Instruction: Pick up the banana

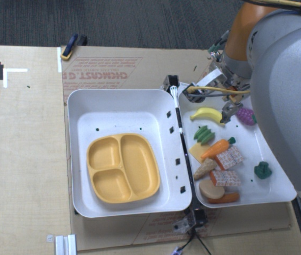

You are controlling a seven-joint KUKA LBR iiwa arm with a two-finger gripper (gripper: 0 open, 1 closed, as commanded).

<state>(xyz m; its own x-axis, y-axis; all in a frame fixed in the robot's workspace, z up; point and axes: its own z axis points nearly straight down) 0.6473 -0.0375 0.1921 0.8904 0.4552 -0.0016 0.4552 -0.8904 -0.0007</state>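
The arm fills the right side of the frame, its grey bulk covering the right bin's upper right corner and part of its right rim. The gripper hangs at the bin's upper middle, dark and small; whether its fingers are parted or closed cannot be told. The banana lies in the upper left of the right bin, its right tip touching or just under the gripper. Purple grapes sit just right of the gripper, partly cut off by the arm. Below the banana toy foods crowd together: a green vegetable, a carrot, and a broccoli piece apart near the right rim. The left bin holds a yellow divided plate, with bare floor along its upper edge.
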